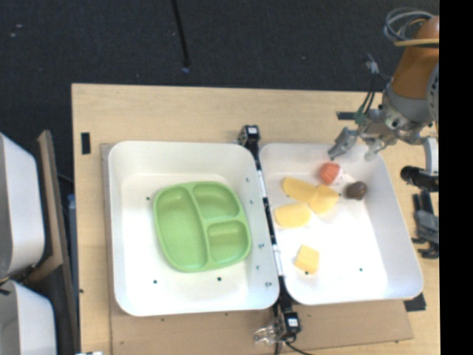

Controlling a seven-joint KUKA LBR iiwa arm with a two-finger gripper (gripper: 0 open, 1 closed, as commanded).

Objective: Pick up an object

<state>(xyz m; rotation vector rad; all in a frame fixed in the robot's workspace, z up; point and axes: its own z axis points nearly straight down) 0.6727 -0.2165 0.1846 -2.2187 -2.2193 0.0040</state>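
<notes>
White plastic makes up both bins, and I can read no brand, label or writing on them or on anything lying in them. My gripper (pixel 358 145) hangs over the far rim of the right bin (pixel 392 272), its two fingers spread apart with nothing between them.

Just below and slightly left of it lies a small orange-red piece (pixel 329 172), close to the bin's far wall. A dark brown lump (pixel 356 190) sits just beside that, nearer the right wall. Three pale yellow pieces cluster in the bin's middle: one long slice (pixel 297 189), a chunk (pixel 324 200) touching its near end, and another slice (pixel 293 215) toward the divider. A yellow cube (pixel 307 259) lies apart from them, nearer the front. The right and front parts of this bin's floor are bare, giving open room.

The left bin (pixel 133 168) holds a green divided tray (pixel 201 225), turned at a slant, with bare white floor around it. Both bins rest on a pale wooden bench (pixel 185 109), meeting along a black-clipped seam (pixel 264 213).
</notes>
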